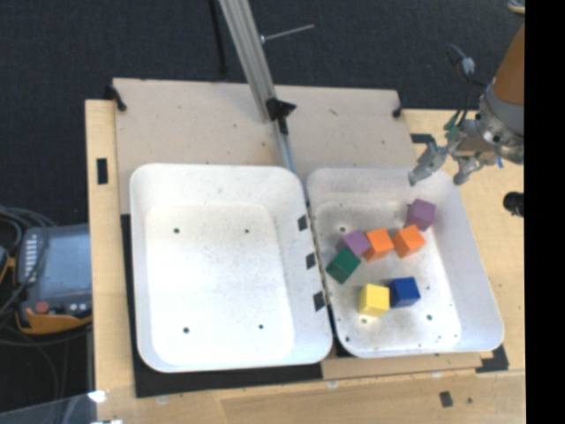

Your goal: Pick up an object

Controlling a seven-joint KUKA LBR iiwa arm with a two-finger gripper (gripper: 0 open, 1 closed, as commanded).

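Camera view, from above at a slant: two-finger metal pincer (pixel 444 165) poised over the far right corner of the right shallow white plastic bin (pixel 477 290), fingers spread apart, nothing between them. Seven small cubes down in that bin, all nearer the camera than the pincer and mostly to its left in the picture. Closest: small purple cube (pixel 421 213), just below the fingertips and a little left, standing apart from its neighbours. Next, two orange cubes (pixel 394 240) touching side by side, a paler purple cube (pixel 356 242) against them, a dark green cube (pixel 343 264) tilted at the left. Farther forward, yellow cube (pixel 373 299) and blue cube (pixel 404 291) touching. No long axis to speak of on any of them; judged easiest: the lone purple one, free on all sides.

Left shallow white plastic bin (pixel 141 237) well away across the wooden desk (pixel 101 140). Arm cut off at the right edge; height of fingertips above the bin floor hard to judge; exact gaps among the clustered cubes too small to tell.
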